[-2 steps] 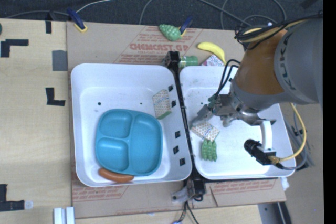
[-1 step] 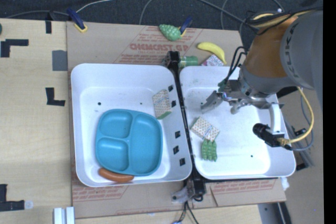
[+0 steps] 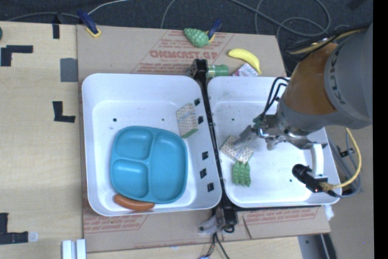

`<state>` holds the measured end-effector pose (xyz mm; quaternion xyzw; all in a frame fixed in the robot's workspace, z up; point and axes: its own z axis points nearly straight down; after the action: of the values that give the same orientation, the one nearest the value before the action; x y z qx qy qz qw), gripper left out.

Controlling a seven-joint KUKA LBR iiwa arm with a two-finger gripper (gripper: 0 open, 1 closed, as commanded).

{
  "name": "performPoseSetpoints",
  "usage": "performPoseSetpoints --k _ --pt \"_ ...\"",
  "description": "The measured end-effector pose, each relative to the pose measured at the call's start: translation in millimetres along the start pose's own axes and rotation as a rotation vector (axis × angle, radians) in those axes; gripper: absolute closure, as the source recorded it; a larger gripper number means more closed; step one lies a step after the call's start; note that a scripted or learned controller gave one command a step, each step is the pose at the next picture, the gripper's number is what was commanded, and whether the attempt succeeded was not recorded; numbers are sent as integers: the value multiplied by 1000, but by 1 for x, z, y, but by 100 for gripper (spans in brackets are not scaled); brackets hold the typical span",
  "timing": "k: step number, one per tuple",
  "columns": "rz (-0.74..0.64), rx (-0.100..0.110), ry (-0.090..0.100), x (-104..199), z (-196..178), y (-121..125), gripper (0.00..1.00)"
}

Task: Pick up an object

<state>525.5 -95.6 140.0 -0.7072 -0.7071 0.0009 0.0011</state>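
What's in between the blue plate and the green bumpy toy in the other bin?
In the camera view, the black divider where the two bins meet lies between the blue divided plate and the green bumpy toy, plus bare white bin floor.

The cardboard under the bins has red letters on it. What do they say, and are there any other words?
"CHEMCAST GP" in red on the cardboard, above the left bin.
Smaller red print under it: too blurred to read.
Red print along the cardboard's front edge, below the bins: too small to read.
The packet in the left bin and the packet in the right bin: any print is unreadable.
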Motion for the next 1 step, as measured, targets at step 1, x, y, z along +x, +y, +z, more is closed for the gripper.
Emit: performPoseSetpoints --k 1 --pt "-1 -5 0 0 54 -19 0"
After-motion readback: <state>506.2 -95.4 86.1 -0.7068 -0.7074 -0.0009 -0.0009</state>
